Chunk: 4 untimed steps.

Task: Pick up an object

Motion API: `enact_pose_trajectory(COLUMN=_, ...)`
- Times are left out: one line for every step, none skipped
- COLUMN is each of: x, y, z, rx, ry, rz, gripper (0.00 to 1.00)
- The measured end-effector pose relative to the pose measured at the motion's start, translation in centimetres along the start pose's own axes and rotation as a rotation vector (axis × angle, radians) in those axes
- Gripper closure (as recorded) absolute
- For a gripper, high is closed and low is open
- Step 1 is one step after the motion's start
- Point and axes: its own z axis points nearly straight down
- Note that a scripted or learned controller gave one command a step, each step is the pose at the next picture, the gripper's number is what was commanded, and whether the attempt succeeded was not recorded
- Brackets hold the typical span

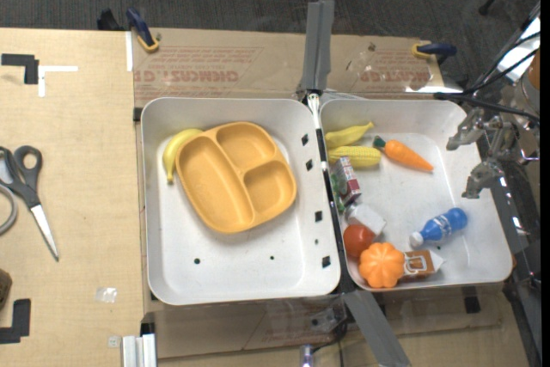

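Note:
The right bin [481,266] holds several toy items. A yellow banana [350,134] and a corn cob [357,155] lie at its far left, with a carrot [406,155] beside them. A green and red packet [346,183] sits along the left wall. A red tomato [358,236], an orange pumpkin [381,264], a small brown box [419,264] and a blue bottle [440,226] lie near the front. My gripper [468,159] hangs over the bin's right side, above and right of the bottle. Its fingers stand apart and open, with nothing between them.
The left bin [172,271] carries a yellow divided plate [234,176] with another banana [176,150] against its left rim. Scissors [30,189] lie on the wooden bench at far left. A grey divider bar [318,43] runs between the bins at the back.

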Motion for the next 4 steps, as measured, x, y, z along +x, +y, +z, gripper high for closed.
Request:
enact_pose_trajectory(x=-4.7, y=1.3, z=10.5, rx=0.01, ry=-0.021, rz=-0.039, gripper=0.0)
enact_pose_trajectory(x=-7.9, y=8.7, z=12.6, rx=0.001, ry=-0.003, rz=0.042, gripper=0.0)
enact_pose_trajectory(x=-8.0, y=8.4, z=11.9, rx=0.007, ry=-0.007, rz=0.042, gripper=1.0)
enact_pose_trajectory(x=-7.0, y=13.0, z=-3.1, rx=0.0, ry=-0.002, rz=-0.129, gripper=1.0)
